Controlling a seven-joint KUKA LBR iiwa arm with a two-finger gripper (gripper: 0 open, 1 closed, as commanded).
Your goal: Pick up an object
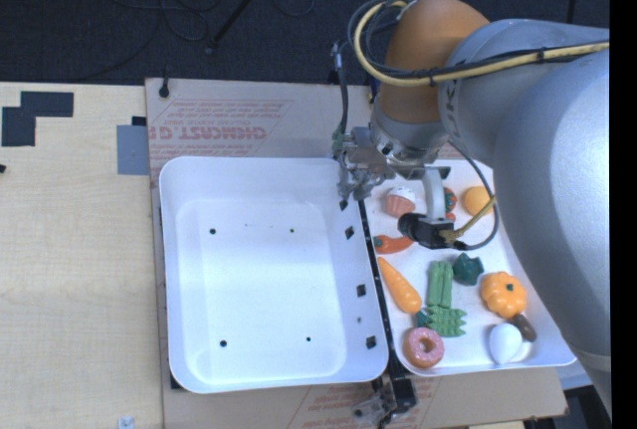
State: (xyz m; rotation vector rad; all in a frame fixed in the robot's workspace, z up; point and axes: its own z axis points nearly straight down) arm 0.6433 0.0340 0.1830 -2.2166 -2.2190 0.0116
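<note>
Two bins (169, 218) meet edge to edge; tool (373, 180) hangs near that seam.

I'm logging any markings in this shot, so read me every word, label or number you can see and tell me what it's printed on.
Red print on the brown cardboard sheet behind the white plastic bins: it appears upside down and is too blurred to read with confidence.
Fainter red print on the cardboard's front edge: too small to read.
No readable text elsewhere.

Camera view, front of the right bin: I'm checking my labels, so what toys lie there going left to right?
Carrot → pink doughnut → green broccoli piece → small pumpkin.
</note>
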